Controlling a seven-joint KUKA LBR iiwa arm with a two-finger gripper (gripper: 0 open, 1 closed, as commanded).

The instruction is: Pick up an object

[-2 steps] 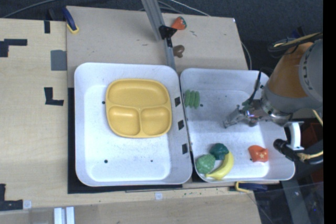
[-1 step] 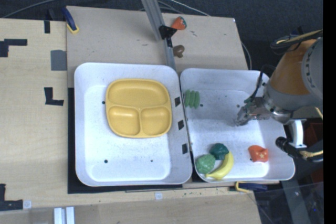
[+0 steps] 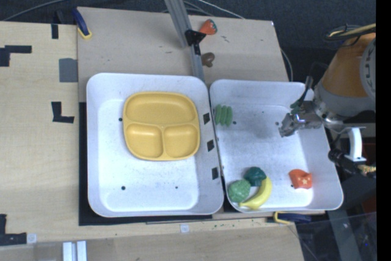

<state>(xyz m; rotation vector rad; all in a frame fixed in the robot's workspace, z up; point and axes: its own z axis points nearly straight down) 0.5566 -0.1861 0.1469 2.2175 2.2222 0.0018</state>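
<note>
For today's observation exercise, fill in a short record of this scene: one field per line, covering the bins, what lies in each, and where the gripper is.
left bin: holds a yellow divided plate, upright
right bin: holds four items
green ridged item: near the right bin's upper left corner, alone
green lumpy item: lower part of the bin, touching the banana
dark green item: just above the banana
orange item: lower right, apart from the others
gripper: over the right bin's upper right part, above bare floor, nothing seen between its fingers
</note>
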